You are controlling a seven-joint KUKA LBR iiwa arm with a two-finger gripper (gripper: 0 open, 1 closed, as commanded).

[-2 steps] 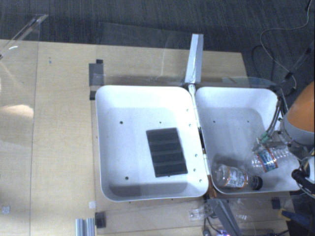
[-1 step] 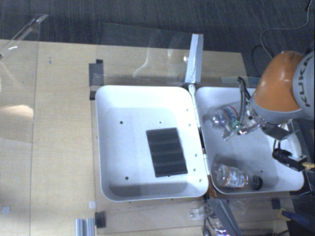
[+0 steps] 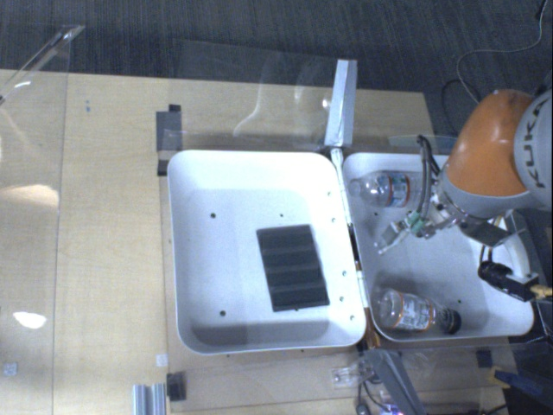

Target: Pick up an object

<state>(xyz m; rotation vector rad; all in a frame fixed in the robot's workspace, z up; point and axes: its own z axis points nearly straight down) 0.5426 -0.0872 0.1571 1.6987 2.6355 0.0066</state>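
Observation:
In the right bin (image 3: 518,322) lie two clear plastic bottles. One bottle (image 3: 384,187) rests near the far left corner, and the other bottle (image 3: 417,311), with a dark cap, lies along the near wall. My gripper (image 3: 396,233) hangs over the left middle of this bin, between the two bottles and apart from both. I see nothing held in it. A black ribbed rectangular pad (image 3: 293,267) lies flat in the left bin (image 3: 194,232).
The arm's orange band (image 3: 491,150) and grey wrist cover the right bin's far right part. A metal divider post (image 3: 340,115) stands behind the gap between the bins. Cables (image 3: 505,279) trail at the right edge.

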